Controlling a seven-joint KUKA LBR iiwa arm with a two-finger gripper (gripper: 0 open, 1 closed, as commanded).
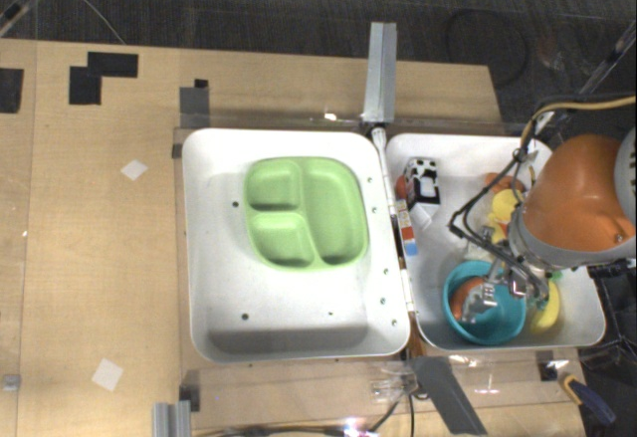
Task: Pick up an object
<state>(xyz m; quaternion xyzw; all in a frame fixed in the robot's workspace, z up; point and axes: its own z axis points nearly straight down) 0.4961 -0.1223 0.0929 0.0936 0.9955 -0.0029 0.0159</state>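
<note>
Camera view: two white bins sit side by side in the middle of the frame. The left bin [214, 256] holds a green divided tray [304, 211] with three compartments; its long axis runs approx. from upper left to lower right, and it lies flat.

The right bin [582, 326] is at the right side of the frame. The arm [582, 196], grey with orange band, comes in from the right edge and covers much of this bin. The gripper [490, 298] is low, over a teal bowl [485, 311] at the lower part of the bin. Whether the fingers are apart or together, I cannot tell; metal parts and cables hide them.

Inside the bowl there is smth. orange, partly hidden. A yellow object [545, 311] lies just beside the bowl, toward the right. A black-and-white item [425, 179] is at the upper left of this bin; its print is too small to read.
</note>
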